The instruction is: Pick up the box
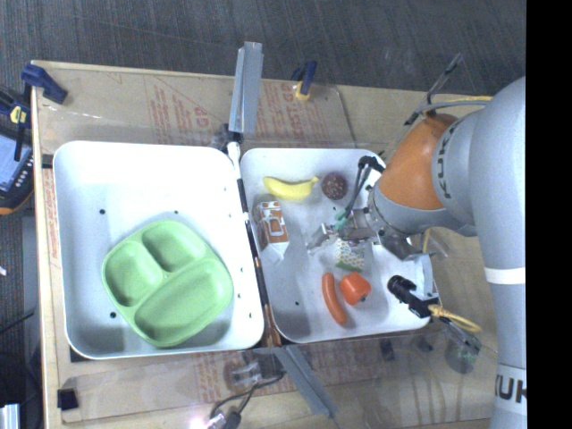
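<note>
the box [272, 222] lies at the left edge of the right bin [295, 324], close to the divider, with a banana [290, 187] just beyond it and a sausage [332, 298] nearer right, while the gripper [344, 233] sits right of the box, apart from it, finger state indiscernible.

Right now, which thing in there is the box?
Look in the right bin, along its left wall beside the divider. The box lies there, below the banana. It is the one flat, brown, straight-edged thing; its neighbours are rounded.
</note>
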`<act>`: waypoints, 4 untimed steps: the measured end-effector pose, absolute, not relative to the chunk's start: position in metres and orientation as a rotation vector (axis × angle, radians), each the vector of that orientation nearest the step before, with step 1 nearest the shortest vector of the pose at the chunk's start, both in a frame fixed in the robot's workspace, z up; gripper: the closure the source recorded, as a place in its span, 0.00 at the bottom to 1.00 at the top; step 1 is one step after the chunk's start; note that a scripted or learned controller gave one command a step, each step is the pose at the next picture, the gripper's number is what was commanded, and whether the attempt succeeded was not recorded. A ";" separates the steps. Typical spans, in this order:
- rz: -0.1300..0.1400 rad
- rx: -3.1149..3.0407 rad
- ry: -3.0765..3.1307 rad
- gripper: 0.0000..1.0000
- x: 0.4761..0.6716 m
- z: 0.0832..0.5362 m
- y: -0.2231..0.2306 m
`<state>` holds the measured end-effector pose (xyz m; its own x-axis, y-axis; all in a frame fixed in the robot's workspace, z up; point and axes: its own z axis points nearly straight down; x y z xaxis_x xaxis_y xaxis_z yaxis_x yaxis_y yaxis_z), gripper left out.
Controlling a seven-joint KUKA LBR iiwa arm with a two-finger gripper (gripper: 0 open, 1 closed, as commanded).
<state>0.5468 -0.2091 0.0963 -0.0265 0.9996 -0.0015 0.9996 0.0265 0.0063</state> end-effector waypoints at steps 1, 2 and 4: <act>0.003 2.182 2.249 1.00 0.548 0.107 -0.210; 0.000 1.991 2.430 1.00 0.541 0.222 -0.162; 0.004 2.191 2.247 0.00 0.546 0.096 -0.210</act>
